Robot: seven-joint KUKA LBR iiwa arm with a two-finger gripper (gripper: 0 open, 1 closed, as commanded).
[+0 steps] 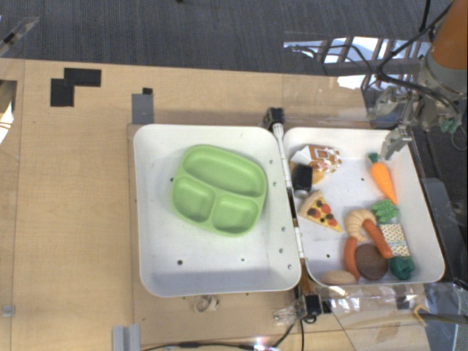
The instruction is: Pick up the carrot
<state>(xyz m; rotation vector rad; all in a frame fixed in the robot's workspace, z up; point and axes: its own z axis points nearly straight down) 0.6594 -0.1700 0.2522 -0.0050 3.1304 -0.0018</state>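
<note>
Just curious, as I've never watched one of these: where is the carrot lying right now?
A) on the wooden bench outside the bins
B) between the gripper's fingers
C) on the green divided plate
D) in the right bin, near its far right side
D: the carrot lies in the right bin, just below the gripper.

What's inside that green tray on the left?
Nothing shows in the green tray: its three compartments are bare. It sits in the left bin, hiding the floor beneath it.
</note>
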